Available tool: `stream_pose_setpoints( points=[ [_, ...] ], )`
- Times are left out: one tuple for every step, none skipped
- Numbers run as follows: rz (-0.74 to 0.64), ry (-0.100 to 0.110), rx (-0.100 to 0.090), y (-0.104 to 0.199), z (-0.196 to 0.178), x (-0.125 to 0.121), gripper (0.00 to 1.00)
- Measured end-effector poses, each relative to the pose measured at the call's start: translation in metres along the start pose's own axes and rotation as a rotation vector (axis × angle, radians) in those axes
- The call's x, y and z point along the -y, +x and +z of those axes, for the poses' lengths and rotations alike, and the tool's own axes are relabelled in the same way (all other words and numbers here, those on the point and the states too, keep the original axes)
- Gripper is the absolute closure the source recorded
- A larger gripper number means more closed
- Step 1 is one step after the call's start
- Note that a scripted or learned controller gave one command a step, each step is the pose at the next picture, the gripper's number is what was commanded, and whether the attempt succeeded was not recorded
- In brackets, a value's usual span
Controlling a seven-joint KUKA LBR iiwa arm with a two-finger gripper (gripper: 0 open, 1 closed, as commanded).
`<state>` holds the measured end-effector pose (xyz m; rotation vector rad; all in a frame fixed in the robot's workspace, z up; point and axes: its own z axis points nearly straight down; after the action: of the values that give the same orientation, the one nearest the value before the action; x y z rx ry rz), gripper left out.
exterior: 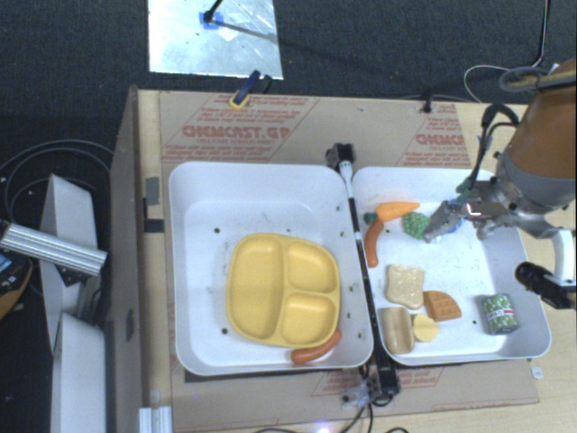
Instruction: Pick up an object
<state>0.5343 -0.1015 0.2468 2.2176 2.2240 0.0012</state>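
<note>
My gripper (463, 225) hangs low over the back of the right bin (532, 327), open, with bare bin floor between its two spread fingers. Its left finger (440, 222) is right beside a green broccoli piece (415, 225). A carrot (397, 211) lies just left of the broccoli, and an orange chilli (370, 240) sits by the divider. Nearer the front lie a bread slice (405, 285), a brown waffle (442, 306), a beige piece (397, 329), a small yellow piece (425, 330) and a green can (499, 314).
The left bin (194, 242) holds a yellow divided plate (281, 289) with a sausage (315, 350) at its front edge. A black clamp (341, 157) sits at the back of the divider. The arm's grey body with its orange band (550, 133) overhangs the right bin's far corner.
</note>
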Motion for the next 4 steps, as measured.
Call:
stream_pose_setpoints(
  points=[
    [0.001, -0.001, 0.001, 0.007, 0.162, -0.048, 0.00],
    [0.000, -0.001, 0.002, 0.014, 0.162, -0.106, 0.00],
    [-0.002, 0.031, 0.006, 0.007, 0.164, -0.128, 0.00],
    [-0.002, 0.031, -0.006, 0.001, 0.165, -0.128, 0.00]
  ],
)
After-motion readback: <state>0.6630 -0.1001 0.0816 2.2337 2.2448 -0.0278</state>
